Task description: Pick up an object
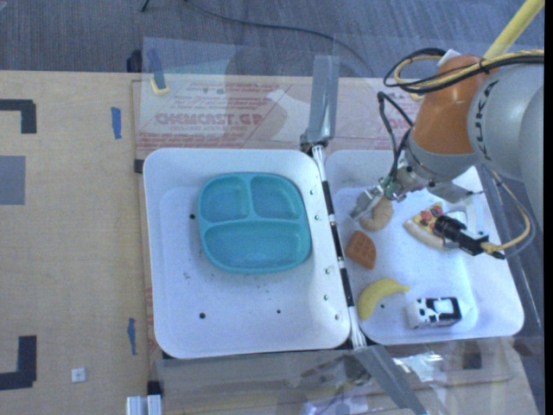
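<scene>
My gripper (373, 201) hangs low over the upper left part of the right bin (497, 314), reaching in from the grey arm with its orange band. Directly beneath and touching its tip lies a beige rounded object (378, 218). Whether that object sits inside the gripper is hidden by the slant of the view. Below it lie an orange waffle-like piece (362, 249), a yellow banana (380, 294) and a white and black toy car (435, 311). A pizza slice toy (425, 222) lies to the right of the gripper.
A teal divided plate (255, 221) rests in the left bin (173, 301). A black plug on a yellow cable (458, 233) hangs off the arm beside the pizza slice. The ridge between the bins (333, 240) runs just left of the gripper.
</scene>
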Motion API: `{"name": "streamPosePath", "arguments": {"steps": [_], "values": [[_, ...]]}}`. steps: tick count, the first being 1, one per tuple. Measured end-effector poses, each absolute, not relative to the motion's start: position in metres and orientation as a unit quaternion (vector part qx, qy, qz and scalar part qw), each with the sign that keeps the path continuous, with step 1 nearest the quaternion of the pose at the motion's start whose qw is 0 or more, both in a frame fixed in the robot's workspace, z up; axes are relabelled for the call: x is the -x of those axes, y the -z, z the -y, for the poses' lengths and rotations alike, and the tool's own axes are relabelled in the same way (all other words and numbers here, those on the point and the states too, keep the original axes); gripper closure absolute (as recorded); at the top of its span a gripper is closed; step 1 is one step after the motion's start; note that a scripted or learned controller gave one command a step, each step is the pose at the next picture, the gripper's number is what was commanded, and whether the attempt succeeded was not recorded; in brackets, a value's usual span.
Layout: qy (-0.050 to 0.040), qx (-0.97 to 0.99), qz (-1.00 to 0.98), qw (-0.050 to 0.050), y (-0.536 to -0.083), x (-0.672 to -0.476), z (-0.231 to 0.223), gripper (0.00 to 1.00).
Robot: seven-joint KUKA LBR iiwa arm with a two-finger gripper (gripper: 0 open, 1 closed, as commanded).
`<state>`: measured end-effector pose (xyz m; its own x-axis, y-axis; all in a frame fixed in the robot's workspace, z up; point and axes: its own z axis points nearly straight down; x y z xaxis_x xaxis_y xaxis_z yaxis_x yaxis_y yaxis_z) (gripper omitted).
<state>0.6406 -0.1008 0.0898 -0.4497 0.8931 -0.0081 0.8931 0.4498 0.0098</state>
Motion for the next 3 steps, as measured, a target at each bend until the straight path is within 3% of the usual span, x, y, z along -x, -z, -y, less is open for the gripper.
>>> {"name": "streamPosePath", "arguments": {"steps": [1,2,3], "values": [[-0.0037,-0.526,-0.851,0.011,-0.103,-0.643,0.103,1.00],[-0.0014,-0.547,-0.837,0.002,-0.187,-0.668,0.053,1.00],[-0.0006,-0.505,-0.863,0.001,-0.186,-0.667,0.029,1.00]]}}
